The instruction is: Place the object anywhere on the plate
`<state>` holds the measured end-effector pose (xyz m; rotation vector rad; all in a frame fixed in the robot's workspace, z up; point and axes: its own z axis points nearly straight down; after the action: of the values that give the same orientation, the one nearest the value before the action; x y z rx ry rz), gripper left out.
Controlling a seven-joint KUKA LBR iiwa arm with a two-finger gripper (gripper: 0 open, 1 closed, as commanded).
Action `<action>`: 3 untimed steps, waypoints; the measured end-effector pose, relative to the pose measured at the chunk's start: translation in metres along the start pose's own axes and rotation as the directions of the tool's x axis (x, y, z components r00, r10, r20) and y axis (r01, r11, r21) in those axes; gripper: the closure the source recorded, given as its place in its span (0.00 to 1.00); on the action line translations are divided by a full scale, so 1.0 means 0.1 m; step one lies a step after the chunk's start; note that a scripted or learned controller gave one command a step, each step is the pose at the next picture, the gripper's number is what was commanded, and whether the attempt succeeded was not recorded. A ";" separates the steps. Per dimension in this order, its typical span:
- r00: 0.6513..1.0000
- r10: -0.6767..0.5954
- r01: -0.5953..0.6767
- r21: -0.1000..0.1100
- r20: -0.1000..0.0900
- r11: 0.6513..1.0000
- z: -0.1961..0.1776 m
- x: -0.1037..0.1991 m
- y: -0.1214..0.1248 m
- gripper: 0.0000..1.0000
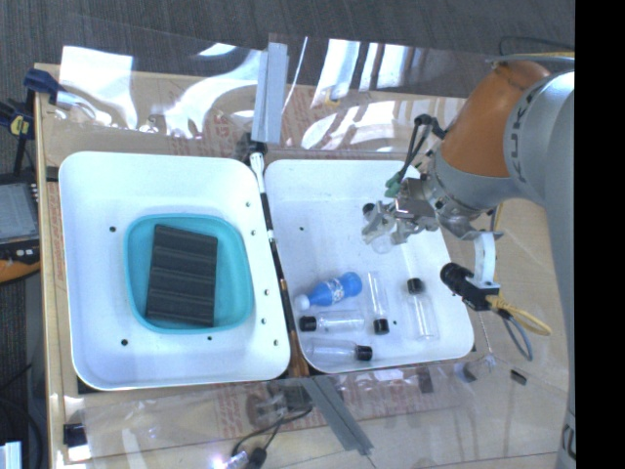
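A teal plate (237,281) sits in the left bin (88,193), and a dark ribbed block (183,275) lies flat on its middle. My gripper (379,227) hangs over the upper middle of the right bin (312,193), above its white floor and clear of the items nearer the front. A small blue bottle (332,290) lies on its side in the right bin, below and left of the gripper.
Several clear vials with black caps lie near the front of the right bin: one (332,323) below the blue bottle, one (337,355) at the front wall, and two upright-lying ones (376,301) (421,313) to the right.
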<state>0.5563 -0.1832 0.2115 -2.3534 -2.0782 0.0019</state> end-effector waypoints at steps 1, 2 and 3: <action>0.983 -0.183 0.183 -0.003 0.001 0.983 -0.10 0.64 0.28 1.00; 0.972 -0.236 0.236 0.002 0.000 0.972 0.21 1.65 0.60 1.00; 0.972 -0.236 0.236 0.002 0.000 0.972 0.21 1.65 0.60 0.00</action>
<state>0.6360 -0.0273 0.1906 -2.0892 -2.3419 0.0035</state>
